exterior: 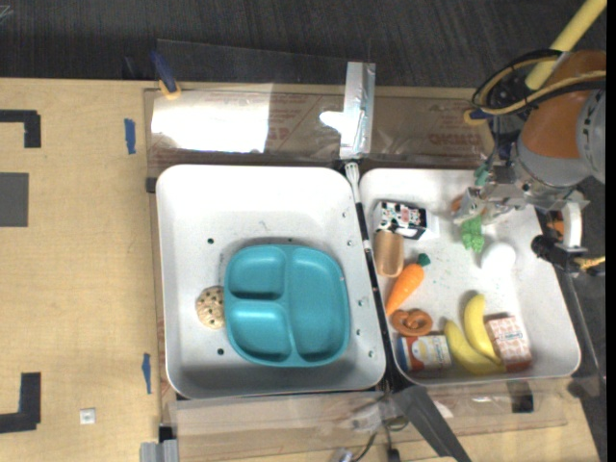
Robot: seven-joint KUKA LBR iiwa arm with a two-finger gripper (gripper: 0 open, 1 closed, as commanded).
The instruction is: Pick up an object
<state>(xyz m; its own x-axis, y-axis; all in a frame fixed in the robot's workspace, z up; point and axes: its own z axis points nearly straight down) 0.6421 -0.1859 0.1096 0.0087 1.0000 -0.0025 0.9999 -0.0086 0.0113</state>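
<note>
The arm reaches in from the right, and its gripper (484, 203) hangs over the far part of the right bin (551, 301). Whether it is apart or together cannot be told from this slanted view. Just below the gripper lies a small green object (473, 235), leafy in look, pale and crinkled, resting on the white floor of the bin; nothing shows it as gripped.

Nearer the middle of the same bin sit a small black and white carton (399, 218), a tan cup (388, 253) and an orange carrot (406, 286) with a green tip. Along the near edge lie a brown doughnut (411, 321), a can (425, 352) on its side, a yellow banana (469, 333) and a pinkish packet (507, 341) touching the banana.

The left bin (188, 210) holds a teal divided plate (287, 303), with a cookie (210, 307) just beside its left edge.
</note>
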